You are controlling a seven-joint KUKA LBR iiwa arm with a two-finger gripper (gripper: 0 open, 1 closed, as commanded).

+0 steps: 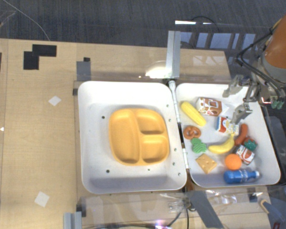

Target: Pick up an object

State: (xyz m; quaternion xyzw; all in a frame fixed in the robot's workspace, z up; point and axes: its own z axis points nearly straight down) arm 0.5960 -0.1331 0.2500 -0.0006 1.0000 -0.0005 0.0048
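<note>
While the arm reaches in from the right:
Tool (239, 112): fingers spread, holding nothing, above the small carton (224, 124).
Left bin (90, 142): yellow divided tray (137, 135).

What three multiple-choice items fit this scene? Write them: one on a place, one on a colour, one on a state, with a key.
1. Where does the yellow tray lie?
A. left bin
B. right bin
C. on the bench

2. What colour is the bottle?
A. red
B. blue
C. green

3. How does the corn lie?
A. on the bin floor
B. between the gripper's fingers
C. in the tray

Key: 1 A, the tray sits in the left bin. 2 B, the bottle at the right bin's near edge is blue. 3 A, the corn rests on the floor, apart from the gripper.
</note>
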